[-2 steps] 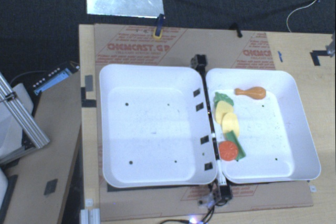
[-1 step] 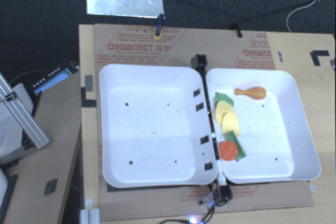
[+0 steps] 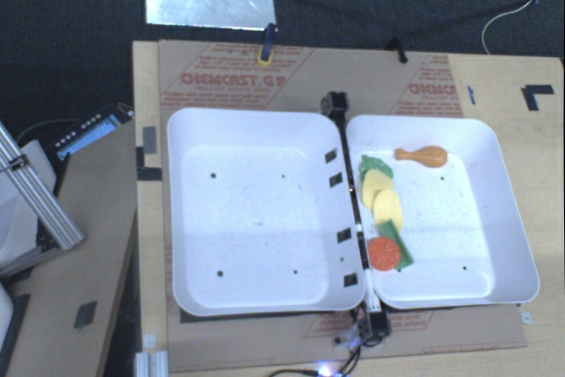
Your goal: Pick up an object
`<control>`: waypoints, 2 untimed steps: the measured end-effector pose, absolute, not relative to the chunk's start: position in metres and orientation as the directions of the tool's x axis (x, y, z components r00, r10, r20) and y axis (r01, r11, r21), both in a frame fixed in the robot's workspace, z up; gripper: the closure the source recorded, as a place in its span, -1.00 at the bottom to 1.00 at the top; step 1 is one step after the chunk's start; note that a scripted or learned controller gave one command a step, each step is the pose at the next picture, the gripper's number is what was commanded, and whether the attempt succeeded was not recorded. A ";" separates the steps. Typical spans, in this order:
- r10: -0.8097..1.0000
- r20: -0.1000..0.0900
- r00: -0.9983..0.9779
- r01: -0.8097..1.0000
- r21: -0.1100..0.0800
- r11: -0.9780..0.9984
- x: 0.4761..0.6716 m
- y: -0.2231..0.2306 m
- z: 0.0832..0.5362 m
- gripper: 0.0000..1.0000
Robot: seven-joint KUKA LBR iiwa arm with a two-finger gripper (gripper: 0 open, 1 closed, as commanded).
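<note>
Drumstick point(image 3: 423, 156) lies in the right bin point(image 3: 508, 190), apart from the yellow pieces point(image 3: 382, 196), green strip point(image 3: 378, 167) and red piece point(image 3: 384, 253). Cardboard point(image 3: 231, 75) reads "CHEMCAST GP".

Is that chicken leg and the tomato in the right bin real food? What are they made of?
Probably not. The drumstick looks like moulded plastic: even tan colour, smooth outline. The red tomato also looks plastic, uniformly coloured and matte. The right bin seems thin white plastic with rounded, formed corners. The view is too coarse for certainty.
</note>
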State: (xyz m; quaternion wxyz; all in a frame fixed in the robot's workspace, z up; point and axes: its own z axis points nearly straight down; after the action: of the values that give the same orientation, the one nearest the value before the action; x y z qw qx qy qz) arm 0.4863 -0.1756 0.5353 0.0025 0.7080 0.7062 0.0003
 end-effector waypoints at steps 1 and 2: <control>1.000 -0.003 0.001 1.000 0.003 -0.001 0.486 -0.208 0.535 1.00; 1.000 0.003 -0.019 1.000 0.004 0.019 0.491 -0.062 0.535 1.00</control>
State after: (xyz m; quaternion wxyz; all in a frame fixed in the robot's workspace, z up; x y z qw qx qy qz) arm 0.4906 -0.0624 0.5354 0.0005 0.7002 0.7139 0.0025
